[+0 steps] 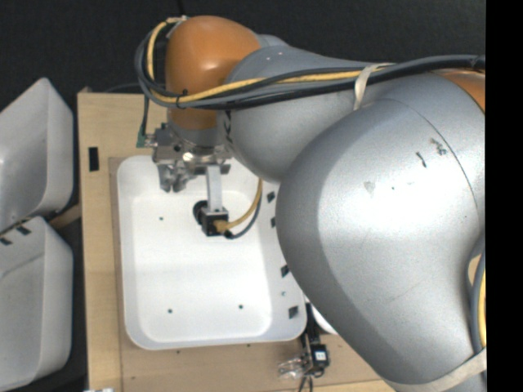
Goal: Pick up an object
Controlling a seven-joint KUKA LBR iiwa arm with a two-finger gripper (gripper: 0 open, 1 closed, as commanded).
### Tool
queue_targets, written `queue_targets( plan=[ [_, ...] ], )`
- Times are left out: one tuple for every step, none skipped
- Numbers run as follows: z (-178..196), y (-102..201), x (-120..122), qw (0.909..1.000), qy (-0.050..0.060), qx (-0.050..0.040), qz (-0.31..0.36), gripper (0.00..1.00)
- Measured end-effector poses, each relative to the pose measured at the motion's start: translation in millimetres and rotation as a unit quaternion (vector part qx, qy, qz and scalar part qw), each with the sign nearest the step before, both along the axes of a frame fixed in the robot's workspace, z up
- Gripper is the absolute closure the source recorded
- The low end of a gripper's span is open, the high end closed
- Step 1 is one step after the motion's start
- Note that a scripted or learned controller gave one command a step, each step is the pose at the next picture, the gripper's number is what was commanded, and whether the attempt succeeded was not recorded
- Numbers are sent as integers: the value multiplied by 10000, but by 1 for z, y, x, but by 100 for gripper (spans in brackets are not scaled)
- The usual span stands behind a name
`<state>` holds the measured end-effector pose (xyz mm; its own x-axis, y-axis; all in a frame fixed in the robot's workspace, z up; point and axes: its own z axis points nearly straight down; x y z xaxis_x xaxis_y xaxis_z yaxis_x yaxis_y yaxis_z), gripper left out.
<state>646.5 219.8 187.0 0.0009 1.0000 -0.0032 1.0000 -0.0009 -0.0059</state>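
Note:
My gripper hangs under the orange wrist band, low over the far end of the left white bin. Its metal fingers point down at the bin floor close to the back wall. I see nothing between them. The bin floor around the gripper shows plain white with a few small dark dots.
The bulky grey arm covers the right half of the view and the second bin. Two white moulded covers stand off the wooden bench on the left. A small metal clip lies at the bench's front edge.

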Motion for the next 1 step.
queue_targets(
  plan=[
    [-32,0,-34,10000,-4,1,-13,100]
  ],
)
